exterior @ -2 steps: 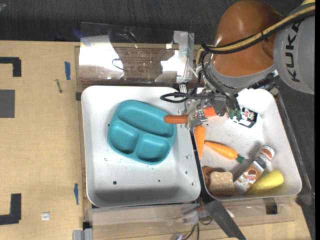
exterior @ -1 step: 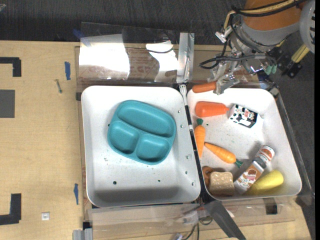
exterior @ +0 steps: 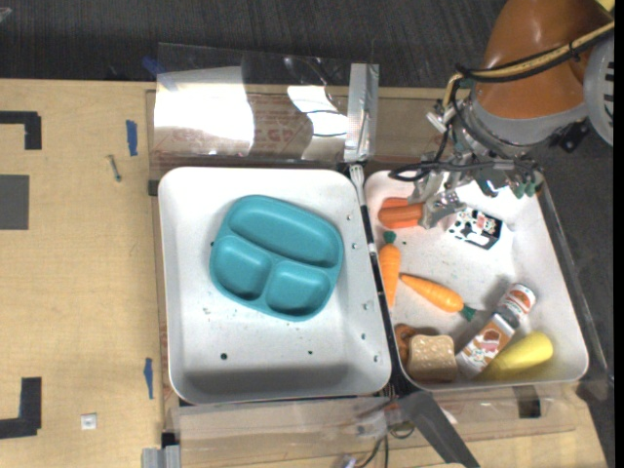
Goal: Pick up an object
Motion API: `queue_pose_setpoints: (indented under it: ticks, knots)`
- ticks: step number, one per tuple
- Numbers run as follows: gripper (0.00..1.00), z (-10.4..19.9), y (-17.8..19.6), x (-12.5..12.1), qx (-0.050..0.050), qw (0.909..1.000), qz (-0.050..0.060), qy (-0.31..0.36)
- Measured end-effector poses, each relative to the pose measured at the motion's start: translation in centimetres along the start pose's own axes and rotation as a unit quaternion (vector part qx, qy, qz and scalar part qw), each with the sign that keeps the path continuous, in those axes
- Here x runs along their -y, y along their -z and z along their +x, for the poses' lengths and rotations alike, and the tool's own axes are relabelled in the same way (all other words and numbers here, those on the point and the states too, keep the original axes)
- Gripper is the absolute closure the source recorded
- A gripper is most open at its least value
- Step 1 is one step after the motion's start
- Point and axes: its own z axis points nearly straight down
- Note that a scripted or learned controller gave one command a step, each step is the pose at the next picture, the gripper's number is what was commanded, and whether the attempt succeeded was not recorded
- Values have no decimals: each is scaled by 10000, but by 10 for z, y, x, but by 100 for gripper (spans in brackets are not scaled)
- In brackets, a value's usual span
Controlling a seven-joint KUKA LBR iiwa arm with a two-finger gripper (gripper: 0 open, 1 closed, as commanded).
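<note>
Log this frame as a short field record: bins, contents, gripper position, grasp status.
left bin: holds a teal divided tray
right bin: orange sausage-like piece, two toy carrots, black-and-white card, small bottle, yellow pear-like toy, brown block
gripper: low over the right bin's far left corner, beside the orange piece
grasp status: fingers unclear; no object seen held

Arm entering from the upper right of the frame, its orange band (exterior: 534, 37) uppermost, wrist directed downward and leftward. The gripper (exterior: 436, 206) sits right of centre in the upper half, cables looped around the wrist; finger state not discernible.
</note>
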Motion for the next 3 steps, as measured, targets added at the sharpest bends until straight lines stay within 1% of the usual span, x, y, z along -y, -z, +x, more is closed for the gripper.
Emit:
queue_pose_setpoints:
  ticks: [1, 2, 3]
  knots:
    - [100, -46, 21, -8, 43, 9995, 8, -310]
    - [100, 27, 36, -8, 11, 9974, 8, 720]
    - [100, 56, 0, -77, 5, 10000, -2, 79]
